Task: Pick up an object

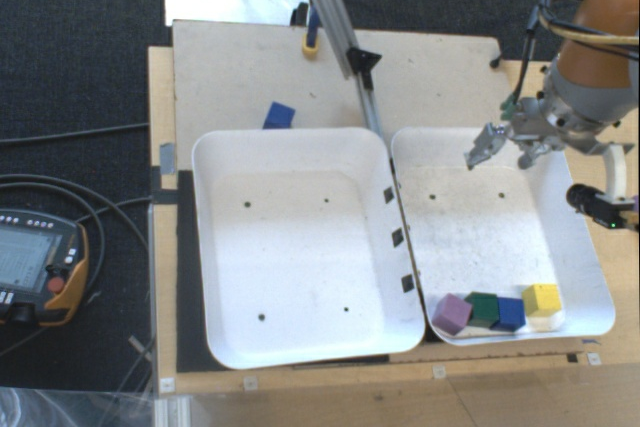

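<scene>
Claw [505, 145] fingers hang over the upper part of the right bin [575, 245], spread apart with nothing between them; the fingertips are small and grey against the white floor, so how wide they stand is hard to judge. Behind the claw the arm [600, 35] runs off the right edge, its orange band cut by the frame. Along the right bin's near wall lies a row of blocks: a purple block [452, 312], a green block [483, 307], a blue block [510, 314] and a yellow block [542, 299], packed so close that their edges overlap and a pale thing under the yellow one cannot be made out. Another blue block [279, 116] sits on the desk [430, 75] beyond the left bin [215, 245].
</scene>
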Controlling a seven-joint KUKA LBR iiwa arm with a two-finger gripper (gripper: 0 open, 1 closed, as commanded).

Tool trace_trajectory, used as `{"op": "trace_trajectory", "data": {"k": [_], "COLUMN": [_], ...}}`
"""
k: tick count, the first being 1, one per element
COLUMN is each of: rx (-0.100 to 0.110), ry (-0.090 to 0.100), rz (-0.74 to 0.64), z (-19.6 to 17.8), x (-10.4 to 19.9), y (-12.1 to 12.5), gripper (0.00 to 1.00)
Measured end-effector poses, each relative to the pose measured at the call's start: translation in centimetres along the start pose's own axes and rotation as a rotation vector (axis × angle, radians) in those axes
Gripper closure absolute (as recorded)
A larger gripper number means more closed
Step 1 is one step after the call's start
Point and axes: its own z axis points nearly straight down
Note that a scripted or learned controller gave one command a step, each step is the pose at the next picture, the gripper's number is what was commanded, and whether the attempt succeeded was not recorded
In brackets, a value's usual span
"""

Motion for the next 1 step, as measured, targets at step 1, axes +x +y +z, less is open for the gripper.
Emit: {"op": "trace_trajectory", "data": {"k": [1], "rx": [-0.004], "ry": [0.000], "rz": [-0.003], "z": [-1.15], "x": [0.02], "y": [0.11], "gripper": [1.00]}}
